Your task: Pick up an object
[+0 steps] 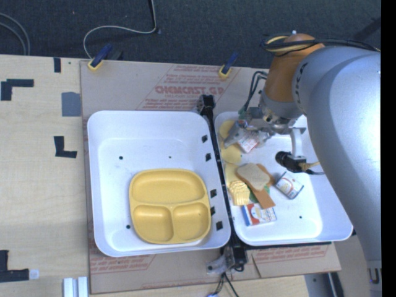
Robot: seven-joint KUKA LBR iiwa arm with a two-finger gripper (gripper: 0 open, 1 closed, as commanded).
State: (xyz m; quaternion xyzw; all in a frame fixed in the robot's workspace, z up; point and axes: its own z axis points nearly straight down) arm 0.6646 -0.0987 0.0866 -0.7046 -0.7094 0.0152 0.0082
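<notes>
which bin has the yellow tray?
The left bin. The yellow three-compartment tray lies in it; the right bin holds small mixed items, with the gripper over it.

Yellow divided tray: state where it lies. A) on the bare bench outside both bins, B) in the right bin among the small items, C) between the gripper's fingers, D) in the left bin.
D: the yellow divided tray rests flat on the floor of the left bin, while the gripper works over the right bin.
</notes>
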